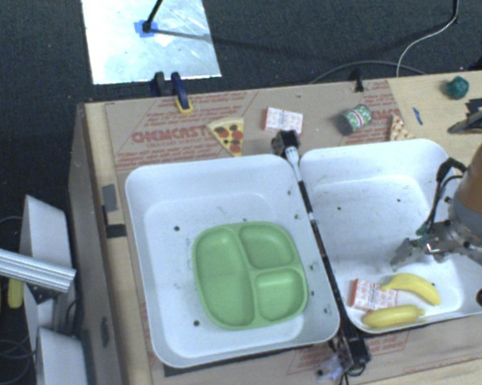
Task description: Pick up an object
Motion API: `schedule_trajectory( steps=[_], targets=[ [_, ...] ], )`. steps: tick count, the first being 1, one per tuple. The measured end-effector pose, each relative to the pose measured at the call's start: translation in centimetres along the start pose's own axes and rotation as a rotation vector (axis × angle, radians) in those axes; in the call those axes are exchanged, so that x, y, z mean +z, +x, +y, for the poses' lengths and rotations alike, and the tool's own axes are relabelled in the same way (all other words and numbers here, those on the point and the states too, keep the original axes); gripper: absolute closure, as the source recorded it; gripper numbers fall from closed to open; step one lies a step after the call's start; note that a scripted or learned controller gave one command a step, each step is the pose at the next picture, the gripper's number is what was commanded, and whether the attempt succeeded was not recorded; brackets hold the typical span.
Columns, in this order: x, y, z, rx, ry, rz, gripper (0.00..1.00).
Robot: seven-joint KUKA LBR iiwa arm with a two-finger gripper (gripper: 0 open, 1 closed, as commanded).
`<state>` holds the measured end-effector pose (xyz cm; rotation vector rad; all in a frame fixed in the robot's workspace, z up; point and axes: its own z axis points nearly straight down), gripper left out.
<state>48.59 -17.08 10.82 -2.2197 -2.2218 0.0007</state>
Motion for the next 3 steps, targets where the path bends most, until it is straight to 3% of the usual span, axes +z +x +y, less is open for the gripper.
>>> schedule_trajectory(
  steps=[1,2,3],
  targets=[
    [2.4,-2.7,0.1,0.001,-0.002,-0.001,0.0],
    [2.4,2.7,0.1,-0.002,-0.001,0.001,0.0],
    [-4.5,-1.3,12.9,-0.004,-0.007,-0.003,0.0]
  ],
)
